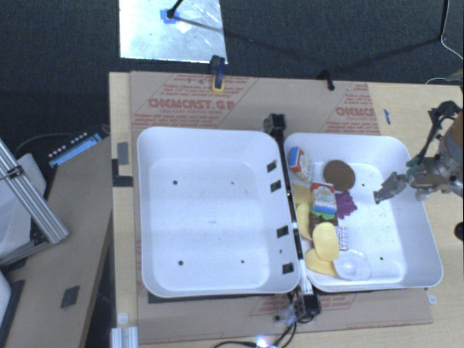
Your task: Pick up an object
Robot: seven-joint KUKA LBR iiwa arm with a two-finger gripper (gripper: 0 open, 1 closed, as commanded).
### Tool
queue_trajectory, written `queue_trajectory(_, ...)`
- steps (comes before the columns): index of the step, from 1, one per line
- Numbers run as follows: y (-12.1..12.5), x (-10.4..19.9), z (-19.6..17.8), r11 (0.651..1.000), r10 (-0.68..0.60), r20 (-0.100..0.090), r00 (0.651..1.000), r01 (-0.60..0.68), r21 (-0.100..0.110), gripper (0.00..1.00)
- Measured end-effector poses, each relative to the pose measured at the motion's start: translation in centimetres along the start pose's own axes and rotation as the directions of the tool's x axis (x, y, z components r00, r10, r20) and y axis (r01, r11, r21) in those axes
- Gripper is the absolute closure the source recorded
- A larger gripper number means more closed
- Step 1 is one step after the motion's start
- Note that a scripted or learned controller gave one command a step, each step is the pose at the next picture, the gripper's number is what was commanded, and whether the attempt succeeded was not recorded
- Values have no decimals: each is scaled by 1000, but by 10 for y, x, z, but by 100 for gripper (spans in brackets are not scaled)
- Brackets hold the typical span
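A single camera looked down at a slant from above the bench (239,96), far enough back to take in both white bins whole. The left bin (210,212) sat near the middle of the frame, with the right bin (406,216) just beside it toward the right edge. Dark carpet (58,49) lay beyond the left bin, at the top.

left bin (210,216) white | surface (246,96) cardboard-covered, red lettering | yellow clamp (217,75) far edge | shiny sheet (170,20) beyond
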State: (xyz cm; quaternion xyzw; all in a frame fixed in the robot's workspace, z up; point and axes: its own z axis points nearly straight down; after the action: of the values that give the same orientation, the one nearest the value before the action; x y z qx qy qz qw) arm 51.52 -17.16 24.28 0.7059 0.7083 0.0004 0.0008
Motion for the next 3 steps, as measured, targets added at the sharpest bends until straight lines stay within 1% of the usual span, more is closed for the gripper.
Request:
queue_trajectory(1, -12, 49, 144, 1000, -3, -5, 1000, 3, 8, 0)
queue_trajectory(2, 70, 90, 158, 1000, -7, 0, 1000, 7, -6, 0)
queue_trajectory(3, 67, 87, 147, 1000, -1, 0, 1000, 1, -3, 100)
